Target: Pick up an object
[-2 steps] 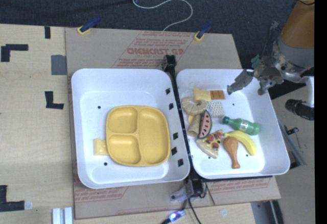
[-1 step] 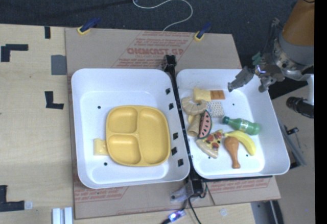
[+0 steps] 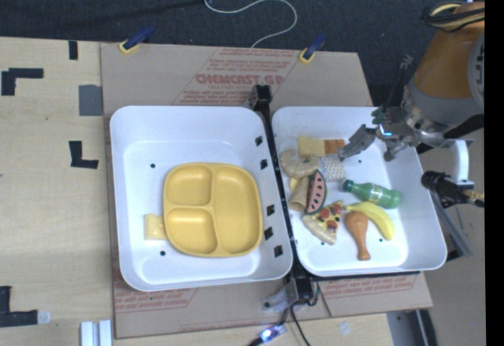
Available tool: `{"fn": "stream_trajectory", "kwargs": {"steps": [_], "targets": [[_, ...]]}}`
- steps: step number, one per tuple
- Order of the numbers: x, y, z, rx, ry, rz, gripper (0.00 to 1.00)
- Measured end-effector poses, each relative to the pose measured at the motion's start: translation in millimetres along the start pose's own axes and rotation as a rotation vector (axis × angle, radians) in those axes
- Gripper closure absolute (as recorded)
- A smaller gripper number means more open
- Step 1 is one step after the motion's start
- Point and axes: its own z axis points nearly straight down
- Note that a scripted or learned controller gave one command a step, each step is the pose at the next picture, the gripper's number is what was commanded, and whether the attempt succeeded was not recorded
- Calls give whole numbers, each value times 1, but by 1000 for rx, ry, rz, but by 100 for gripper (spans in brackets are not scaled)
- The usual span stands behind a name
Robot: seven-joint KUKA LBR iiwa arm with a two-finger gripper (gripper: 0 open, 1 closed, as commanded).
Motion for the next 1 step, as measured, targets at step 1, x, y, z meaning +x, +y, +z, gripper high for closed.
{"fn": "stream_trajectory", "kwargs": {"steps": [1], "targets": [[-1,5,45,-2,-1,-1,0]]}}
